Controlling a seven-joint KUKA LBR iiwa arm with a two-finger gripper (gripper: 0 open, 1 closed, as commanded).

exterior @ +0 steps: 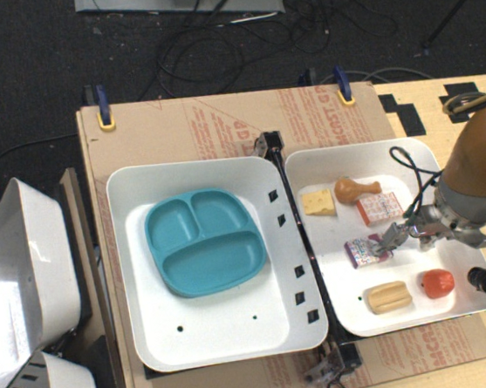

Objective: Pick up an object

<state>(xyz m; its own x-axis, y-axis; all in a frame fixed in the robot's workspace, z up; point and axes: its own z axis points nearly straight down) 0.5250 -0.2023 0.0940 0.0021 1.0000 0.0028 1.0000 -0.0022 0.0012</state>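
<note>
Two white bins sit side by side on the bench, and we've got the left bin (pixel 135 246) holding just a teal divided plate (pixel 205 242), with bare white floor all round it, widest along the near edge. The right bin (pixel 311 172) is busier: a cheese wedge (pixel 319 203) and a brown drumstick (pixel 356 189) near the far wall, a pink-and-white snack packet (pixel 379 208) just beside them, then a bread roll (pixel 388 297) and a red tomato (pixel 438 282) along the near rim, with some open floor between the two rows. The arm (pixel 477 169) comes in over the right rim, and the gripper (pixel 390 242) hangs low in the middle of that bin, right at a small purple-and-white packet (pixel 363 252). That packet looks flat and roughly square, printed, lying a bit tilted, near the divider between the bins. We can't tell from this angle whether the fingers are spread or closed, or whether they're actually on the packet.
</note>
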